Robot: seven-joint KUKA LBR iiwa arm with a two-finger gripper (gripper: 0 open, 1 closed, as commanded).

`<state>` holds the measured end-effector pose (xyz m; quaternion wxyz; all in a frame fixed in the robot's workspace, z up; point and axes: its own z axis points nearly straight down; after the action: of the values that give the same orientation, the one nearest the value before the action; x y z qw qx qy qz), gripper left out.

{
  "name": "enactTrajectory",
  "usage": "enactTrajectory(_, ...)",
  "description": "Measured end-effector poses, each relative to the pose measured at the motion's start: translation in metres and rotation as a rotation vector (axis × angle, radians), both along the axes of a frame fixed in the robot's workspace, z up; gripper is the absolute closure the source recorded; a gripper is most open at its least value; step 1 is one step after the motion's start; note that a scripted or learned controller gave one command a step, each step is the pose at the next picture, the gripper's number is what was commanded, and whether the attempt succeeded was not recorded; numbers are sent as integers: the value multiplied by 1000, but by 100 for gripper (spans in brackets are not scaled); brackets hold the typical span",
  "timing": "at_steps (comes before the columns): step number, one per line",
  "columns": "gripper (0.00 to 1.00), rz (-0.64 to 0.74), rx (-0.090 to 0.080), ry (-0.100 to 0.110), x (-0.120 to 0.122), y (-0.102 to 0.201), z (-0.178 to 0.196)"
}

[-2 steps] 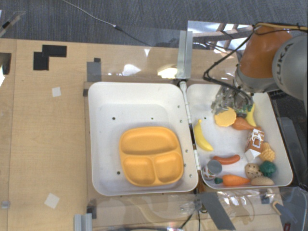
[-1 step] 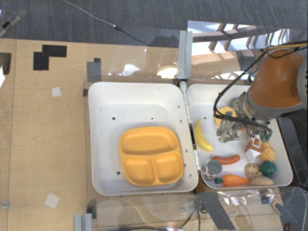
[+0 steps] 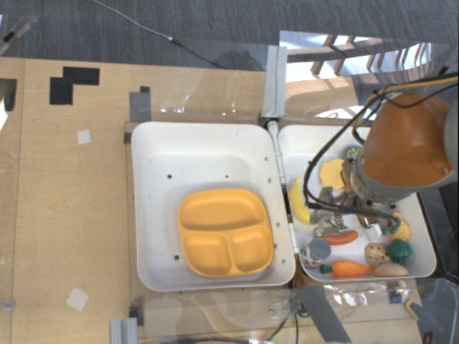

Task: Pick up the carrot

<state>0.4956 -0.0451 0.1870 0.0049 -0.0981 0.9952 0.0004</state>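
The carrot (image 3: 351, 268) is lying ungrasped near the right bin's (image 3: 429, 260) front edge — the gripper (image 3: 337, 224) is hovering just above it, its opening impossible to tell.

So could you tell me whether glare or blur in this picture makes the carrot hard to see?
Camera view: glare streaks the clear panels behind the bins and along the front edge, not the carrot, which lies evenly lit and sharp at the right bin's front; the arm above it hides part of that bin; the tray shows only a soft sheen.
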Motion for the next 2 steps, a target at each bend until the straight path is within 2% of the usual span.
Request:
enactTrajectory(1, 100, 157, -7, -4, 21, -78, 109)
enactTrajectory(2, 100, 361, -4, -3, 76, -36, 101)
